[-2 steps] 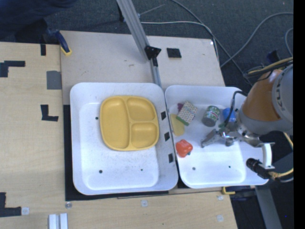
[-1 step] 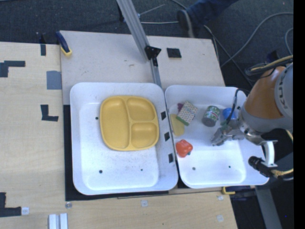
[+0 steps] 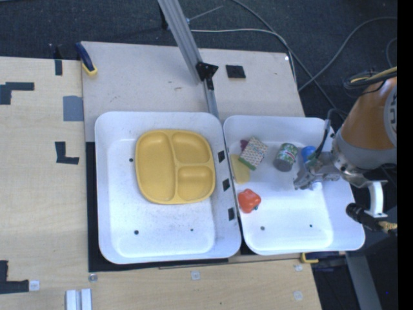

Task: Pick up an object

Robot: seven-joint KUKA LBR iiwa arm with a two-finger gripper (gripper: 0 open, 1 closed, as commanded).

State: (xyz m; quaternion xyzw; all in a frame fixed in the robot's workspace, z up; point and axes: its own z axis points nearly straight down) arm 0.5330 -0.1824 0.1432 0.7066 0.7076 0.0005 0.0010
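Objects lie in the right bin [image 3: 284, 237]: a small can [image 3: 286, 156] on its side, long axis slanting toward upper right, a patterned packet [image 3: 253, 152], a red piece [image 3: 248, 201]. The gripper [image 3: 308, 178] hovers just beside the can, grasping nothing. The left bin [image 3: 116, 192] bears a yellow tray [image 3: 175, 166]. The pale bench [image 3: 148, 76] stands over a dark floor [image 3: 271, 5] with cables.

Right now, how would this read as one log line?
gripper low in right bin | nearest: can | tray in left bin
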